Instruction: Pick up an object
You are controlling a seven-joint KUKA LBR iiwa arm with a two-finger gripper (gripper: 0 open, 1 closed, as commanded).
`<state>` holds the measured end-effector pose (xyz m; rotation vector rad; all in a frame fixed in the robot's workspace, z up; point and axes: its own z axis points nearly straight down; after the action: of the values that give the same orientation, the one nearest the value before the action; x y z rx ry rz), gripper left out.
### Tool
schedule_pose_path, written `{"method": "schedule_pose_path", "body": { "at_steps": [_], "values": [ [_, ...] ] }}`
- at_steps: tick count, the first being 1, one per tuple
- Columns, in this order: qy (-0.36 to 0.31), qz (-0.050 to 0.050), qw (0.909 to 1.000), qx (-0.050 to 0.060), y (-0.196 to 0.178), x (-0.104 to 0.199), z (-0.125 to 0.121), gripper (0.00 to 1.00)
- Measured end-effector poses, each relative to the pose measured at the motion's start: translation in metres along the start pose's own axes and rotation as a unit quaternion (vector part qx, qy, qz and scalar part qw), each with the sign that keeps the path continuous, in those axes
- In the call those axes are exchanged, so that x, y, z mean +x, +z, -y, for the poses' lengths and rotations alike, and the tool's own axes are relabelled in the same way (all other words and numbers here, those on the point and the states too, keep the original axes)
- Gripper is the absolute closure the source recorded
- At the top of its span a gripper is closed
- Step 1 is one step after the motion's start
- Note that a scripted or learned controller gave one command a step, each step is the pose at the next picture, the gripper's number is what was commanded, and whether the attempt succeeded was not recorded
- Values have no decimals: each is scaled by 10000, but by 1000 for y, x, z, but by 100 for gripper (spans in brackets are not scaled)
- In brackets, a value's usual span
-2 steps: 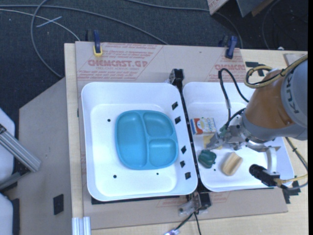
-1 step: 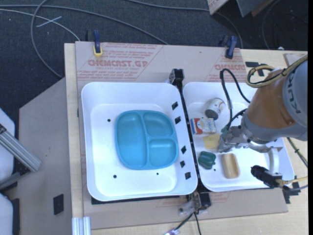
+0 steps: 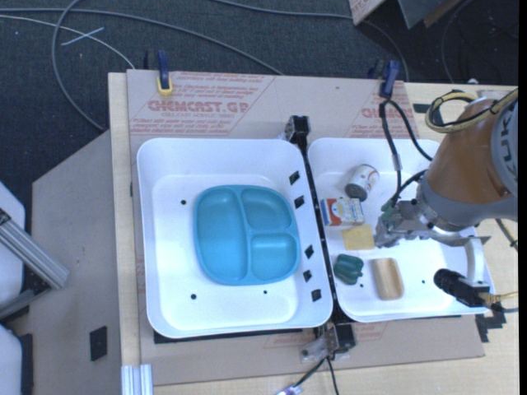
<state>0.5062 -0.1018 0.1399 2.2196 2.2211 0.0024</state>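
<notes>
I logged the hand [image 3: 389, 229] low in the right bin [image 3: 412, 304], just beside the yellow block [image 3: 357, 238], likely placed there for a grasp; released or clenched, I could not tell. That bin also held a can [image 3: 361, 180], a small box [image 3: 342, 212], a green pepper [image 3: 348, 267] and a tan block [image 3: 387, 277]. The left bin [image 3: 165, 220] held a blue plate [image 3: 247, 234]

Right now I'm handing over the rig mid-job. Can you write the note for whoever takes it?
Gripper: low in the right bin, next to the yellow block. No grasp can be confirmed.
Right bin: can, small box, yellow block, green pepper, tan block, all lying on the floor.
Left bin: blue plate.
Done: nothing lifted.
Left: grip one object and raise it.
</notes>
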Motion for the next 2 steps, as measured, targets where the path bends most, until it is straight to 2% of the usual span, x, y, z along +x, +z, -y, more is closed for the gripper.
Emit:
{"method": "schedule_pose_path", "body": {
  "at_steps": [2],
  "values": [
    [-4,5,10000,-21,-94,-7,-3,100]
  ]
}}
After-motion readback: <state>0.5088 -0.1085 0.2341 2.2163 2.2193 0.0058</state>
